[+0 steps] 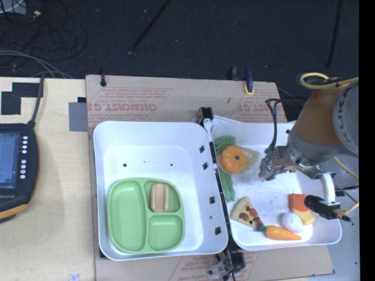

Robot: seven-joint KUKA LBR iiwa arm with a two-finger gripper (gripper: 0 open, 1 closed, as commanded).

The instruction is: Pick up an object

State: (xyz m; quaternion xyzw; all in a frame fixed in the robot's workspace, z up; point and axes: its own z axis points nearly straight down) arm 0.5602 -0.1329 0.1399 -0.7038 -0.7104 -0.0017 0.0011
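A: Nearest the lower edge of the frame, what lies in the right-hand shallow white plastic bin (334,234)?

B: A toy orange carrot (282,233), a white toy egg (291,220) just above it, a flat pizza-slice toy with red dots (246,212) to the left, and a red-and-yellow block (300,204) at the right. In the left white bin (117,136) sits a light green divided plastic tray (130,221) with a tan wooden roll (159,196) in its upper compartment.

A: And further up?

B: A round orange pumpkin-like toy (232,159) on green leafy pieces (225,143), upper left of the right bin. The grey two-finger gripper (269,170) hangs just right of it, over bare bin floor, with nothing between its fingers; whether they are spread or pressed together cannot be told.

A: So which step?

B: It looks like the approach. The grasp probably calls for centring over one toy, likely the orange one, then descending.
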